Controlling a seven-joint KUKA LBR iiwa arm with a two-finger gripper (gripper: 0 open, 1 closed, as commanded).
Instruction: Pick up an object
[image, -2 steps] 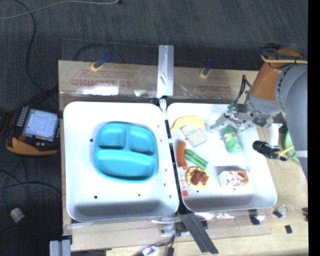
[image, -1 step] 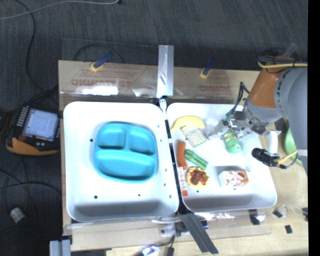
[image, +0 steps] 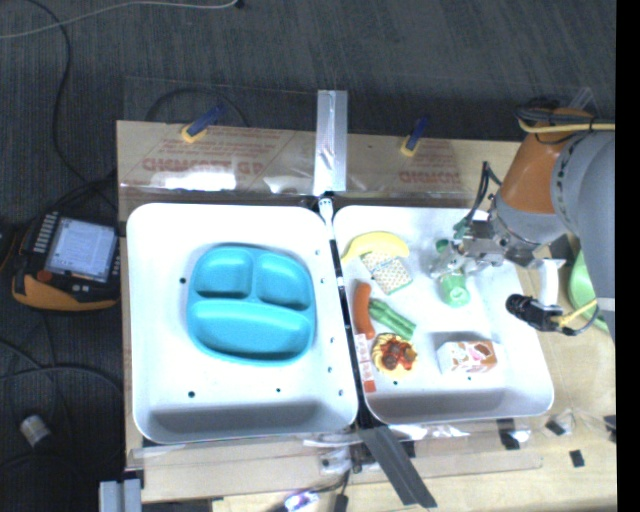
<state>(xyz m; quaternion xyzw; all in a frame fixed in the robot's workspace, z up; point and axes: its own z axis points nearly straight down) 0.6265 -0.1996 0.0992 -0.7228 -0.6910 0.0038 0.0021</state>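
Left bin (image: 160, 400): a blue divided tray (image: 250, 302), alone. Right bin (image: 520, 395): yellow piece (image: 378, 243), patterned packet (image: 387, 270), orange stick (image: 361, 303), green pod (image: 393, 320), red-topped item (image: 393, 352), printed carton (image: 467, 355), small green bottle (image: 456, 288). Tool (image: 458, 262) sits directly over the bottle's top; apart, together or clamped, cannot tell. Risk: bottle is small and round, so an off-centre close could tip or roll it away. Tool tips are blurred against the bottle; arm (image: 585, 190) is cut off at the frame's right.
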